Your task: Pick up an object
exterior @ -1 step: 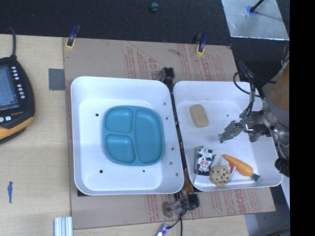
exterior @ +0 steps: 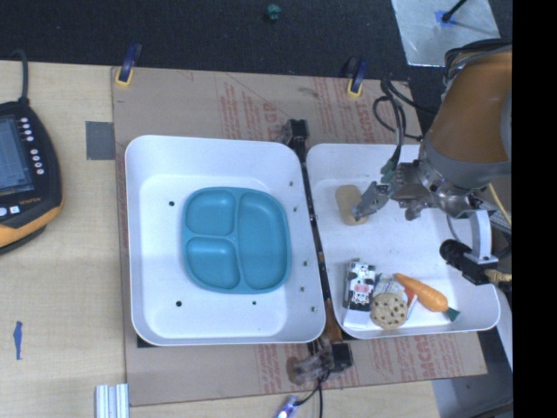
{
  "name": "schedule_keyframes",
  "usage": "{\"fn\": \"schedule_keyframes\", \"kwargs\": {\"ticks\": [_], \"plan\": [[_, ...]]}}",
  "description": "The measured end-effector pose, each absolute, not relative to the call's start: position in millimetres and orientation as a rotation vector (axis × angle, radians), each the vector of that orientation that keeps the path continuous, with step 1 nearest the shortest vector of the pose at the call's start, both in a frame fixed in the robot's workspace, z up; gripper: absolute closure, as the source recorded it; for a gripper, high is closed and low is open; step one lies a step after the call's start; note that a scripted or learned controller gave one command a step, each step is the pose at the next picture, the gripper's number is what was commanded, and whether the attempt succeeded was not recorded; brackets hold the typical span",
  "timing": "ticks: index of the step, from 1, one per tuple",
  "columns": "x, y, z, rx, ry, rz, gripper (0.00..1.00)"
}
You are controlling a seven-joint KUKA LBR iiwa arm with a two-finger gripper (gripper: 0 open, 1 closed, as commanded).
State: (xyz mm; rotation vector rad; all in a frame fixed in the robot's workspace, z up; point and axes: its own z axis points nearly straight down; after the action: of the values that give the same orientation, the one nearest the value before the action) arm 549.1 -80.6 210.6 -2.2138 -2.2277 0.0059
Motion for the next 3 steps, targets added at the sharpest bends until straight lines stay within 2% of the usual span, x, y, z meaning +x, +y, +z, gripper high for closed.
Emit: {"fn": "schedule_keyframes", "kwargs": {"ticks": [1,2,3], "plan": [[578.1,-102.6,120.3,-2.215,-2.223,0.008,0.00],[622.8,-112.8,91.5,-2.213,-2.227,0.005,0.00],[622.9,-113.5,101.8,-2.210,-2.231,0.008,1.00]]}}
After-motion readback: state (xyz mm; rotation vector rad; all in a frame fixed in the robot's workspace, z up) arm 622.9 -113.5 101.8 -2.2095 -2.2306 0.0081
